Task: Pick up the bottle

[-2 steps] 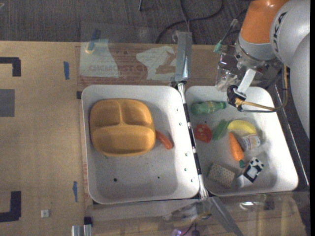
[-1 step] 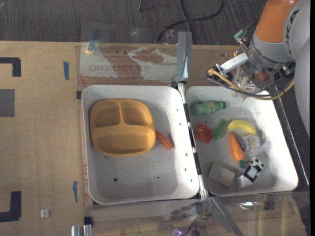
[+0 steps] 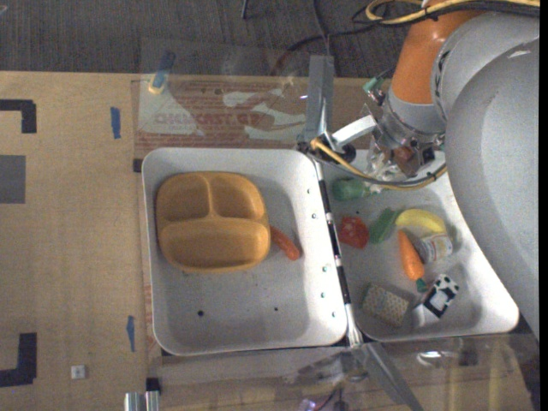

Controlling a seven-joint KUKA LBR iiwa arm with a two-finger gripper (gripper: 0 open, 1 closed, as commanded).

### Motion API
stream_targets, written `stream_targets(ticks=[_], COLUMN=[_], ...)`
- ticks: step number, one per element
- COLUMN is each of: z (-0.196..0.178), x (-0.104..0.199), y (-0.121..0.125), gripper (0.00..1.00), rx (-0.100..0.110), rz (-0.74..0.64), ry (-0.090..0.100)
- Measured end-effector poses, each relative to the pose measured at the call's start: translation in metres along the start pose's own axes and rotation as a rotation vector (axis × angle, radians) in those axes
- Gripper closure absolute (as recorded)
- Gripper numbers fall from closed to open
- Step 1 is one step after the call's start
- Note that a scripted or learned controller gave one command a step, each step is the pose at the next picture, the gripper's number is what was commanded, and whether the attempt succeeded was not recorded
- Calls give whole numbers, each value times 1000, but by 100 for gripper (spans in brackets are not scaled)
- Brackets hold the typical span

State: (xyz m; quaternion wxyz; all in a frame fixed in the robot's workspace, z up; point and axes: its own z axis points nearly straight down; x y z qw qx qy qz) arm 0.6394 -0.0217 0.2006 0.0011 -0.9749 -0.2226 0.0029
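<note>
Nearest the camera, at the front of the right bin point(image 3: 492, 311), lie a tan patterned block point(image 3: 384, 304) and a black-and-white patterned object point(image 3: 441, 295). Just beyond them an orange carrot point(image 3: 410, 255) lies beside a pale, labelled cylindrical item point(image 3: 436, 247), which is judged to be the bottle; a yellow banana point(image 3: 419, 221) touches its far side. To the left sit a red piece point(image 3: 354, 231) and a green piece point(image 3: 383, 224), with a further green item point(image 3: 349, 189) at the far left of this bin. The left bin point(image 3: 248, 315) holds a yellow divided plate point(image 3: 211, 220) with a small orange piece point(image 3: 286, 244) just beside its right edge. Farthest back, the gripper point(image 3: 399, 163) hangs above the far part of the right bin, well apart from the bottle; whether it is open or closed cannot be told. A good approach brings it nearer and to the right, descends between carrot and banana, and closes across the bottle's narrow width without nudging either neighbour.
</note>
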Motion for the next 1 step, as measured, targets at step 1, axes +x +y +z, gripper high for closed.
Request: stream_targets(ticks=[1], z=[-72], x=[-3], y=[-30], gripper=[100], rx=[-3], rz=[252], ry=[4])
